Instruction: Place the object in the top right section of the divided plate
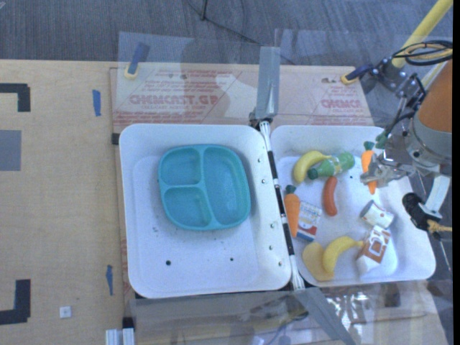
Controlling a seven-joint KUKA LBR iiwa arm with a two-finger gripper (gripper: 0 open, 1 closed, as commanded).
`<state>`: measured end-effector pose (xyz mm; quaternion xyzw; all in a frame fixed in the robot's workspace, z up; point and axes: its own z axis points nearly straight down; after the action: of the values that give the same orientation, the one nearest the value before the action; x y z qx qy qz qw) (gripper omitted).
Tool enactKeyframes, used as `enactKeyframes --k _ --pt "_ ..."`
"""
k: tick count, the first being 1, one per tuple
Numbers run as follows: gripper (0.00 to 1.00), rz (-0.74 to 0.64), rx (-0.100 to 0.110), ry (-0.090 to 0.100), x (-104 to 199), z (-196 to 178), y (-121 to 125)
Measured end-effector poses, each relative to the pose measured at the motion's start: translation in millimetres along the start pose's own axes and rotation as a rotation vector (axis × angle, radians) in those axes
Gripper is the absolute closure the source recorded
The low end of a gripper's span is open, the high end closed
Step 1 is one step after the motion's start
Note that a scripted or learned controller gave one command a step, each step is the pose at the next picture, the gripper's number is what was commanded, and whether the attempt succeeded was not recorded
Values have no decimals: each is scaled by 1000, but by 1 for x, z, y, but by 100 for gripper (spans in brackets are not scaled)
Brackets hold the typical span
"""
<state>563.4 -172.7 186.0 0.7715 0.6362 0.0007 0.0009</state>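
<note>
A teal divided plate [205, 187] lies in the left bin [144, 264], with two small sections on its left and one long section on its right; nothing lies on it. My gripper [379, 169] hangs over the right bin's [420, 261] upper right part, below the arm's orange band [438, 110]. A small orange carrot-like piece [367, 159] sits right at the gripper's left side, partly hidden by it. Whether it is gripped is unclear.
The right bin holds a yellow banana [309, 164], a green bottle [333, 165], a red sausage [330, 195], a carrot [292, 211], a small printed box [307, 221], another banana [338, 252] and white cartons [375, 244]. Cables [402, 60] run behind the arm.
</note>
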Motion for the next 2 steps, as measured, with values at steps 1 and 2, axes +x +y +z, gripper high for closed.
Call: enactKeyframes --k 1,2 --pt "100 -47 5 1 60 10 -10" --pt "100 -40 5 1 158 2 -30"
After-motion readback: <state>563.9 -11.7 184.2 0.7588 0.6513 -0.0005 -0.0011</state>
